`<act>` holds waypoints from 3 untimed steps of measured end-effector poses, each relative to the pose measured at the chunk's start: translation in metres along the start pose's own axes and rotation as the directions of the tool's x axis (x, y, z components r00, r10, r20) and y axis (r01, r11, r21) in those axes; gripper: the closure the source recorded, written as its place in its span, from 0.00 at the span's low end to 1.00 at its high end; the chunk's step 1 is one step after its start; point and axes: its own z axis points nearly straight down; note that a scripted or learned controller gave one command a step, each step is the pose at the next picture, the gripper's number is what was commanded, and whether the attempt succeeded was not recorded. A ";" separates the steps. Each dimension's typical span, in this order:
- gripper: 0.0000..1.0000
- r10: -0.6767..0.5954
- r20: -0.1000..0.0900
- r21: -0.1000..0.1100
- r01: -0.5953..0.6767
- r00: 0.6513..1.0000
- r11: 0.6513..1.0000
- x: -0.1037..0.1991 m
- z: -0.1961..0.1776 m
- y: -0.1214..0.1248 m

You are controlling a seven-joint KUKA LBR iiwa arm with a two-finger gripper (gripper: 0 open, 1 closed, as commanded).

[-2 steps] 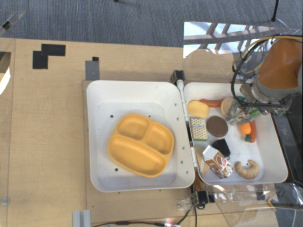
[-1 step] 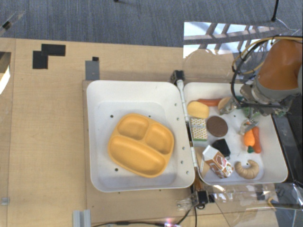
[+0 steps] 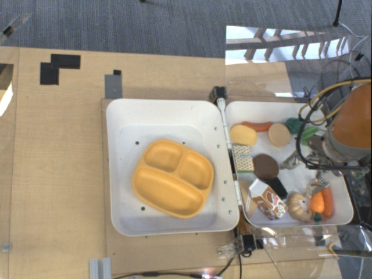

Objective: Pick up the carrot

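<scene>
A light wooden bench (image 3: 58, 185) bears two white bins side by side, left bin (image 3: 122, 132) and right bin (image 3: 343, 214).

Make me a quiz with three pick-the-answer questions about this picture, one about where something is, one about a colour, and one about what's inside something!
1. Where is the carrot?
A. on the yellow plate
B. in the right bin's near right corner
C. on the floor

2. What colour is the divided plate?
A. yellow
B. blue
C. black

3. What lies in the plate's compartments?
A. the carrot
B. a cookie
C. nothing

Answers:
1. B, since the carrot lies by the right bin rim, near the arm.
2. A, the plate in the left bin is plainly yellow.
3. C, all three compartments show bare yellow.
</scene>
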 end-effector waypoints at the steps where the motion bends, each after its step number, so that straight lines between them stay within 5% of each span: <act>1: 0.00 -0.400 0.021 0.020 0.399 0.916 0.917 0.018 -0.004 0.023; 2: 0.00 -0.660 0.017 0.022 0.660 0.751 0.751 0.028 -0.004 0.033; 3: 1.00 -0.659 0.011 0.027 0.659 0.752 0.752 0.028 -0.015 0.030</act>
